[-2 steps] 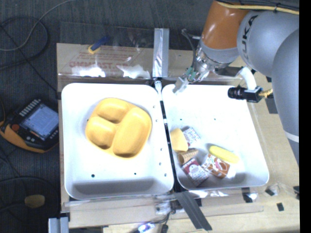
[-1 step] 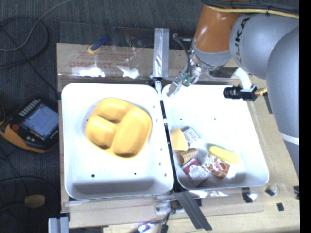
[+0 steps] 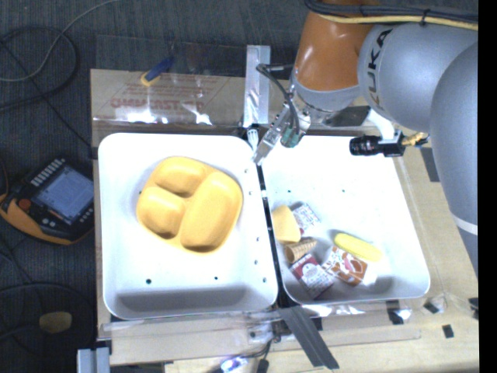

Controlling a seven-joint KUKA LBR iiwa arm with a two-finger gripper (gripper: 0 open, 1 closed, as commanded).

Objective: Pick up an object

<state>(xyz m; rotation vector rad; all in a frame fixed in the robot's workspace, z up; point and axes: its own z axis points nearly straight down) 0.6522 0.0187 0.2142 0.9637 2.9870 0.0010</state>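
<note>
The grey arm [image 3: 419, 61] bears part of the KUKA name on its casing; the writing on the packets [image 3: 322, 263] at five o'clock in the right bin [image 3: 365, 177] is too small to read. The gripper [image 3: 268, 142] hangs tilted over that bin's eleven o'clock corner, and whether it is clenched cannot be told. Yellow bread rolls [image 3: 189, 203] lie in the left bin [image 3: 124, 278].

Both white bins [image 3: 109, 208] look like smooth plastic with a soft sheen, and the yellow bun-shaped object [image 3: 189, 203] in the left one has a smooth, slightly glossy skin. The small packets [image 3: 342, 266] in the right bin show shiny printed wrapping. The arm [image 3: 419, 61] is smooth grey casing with a glossy orange band [image 3: 330, 41].
</note>
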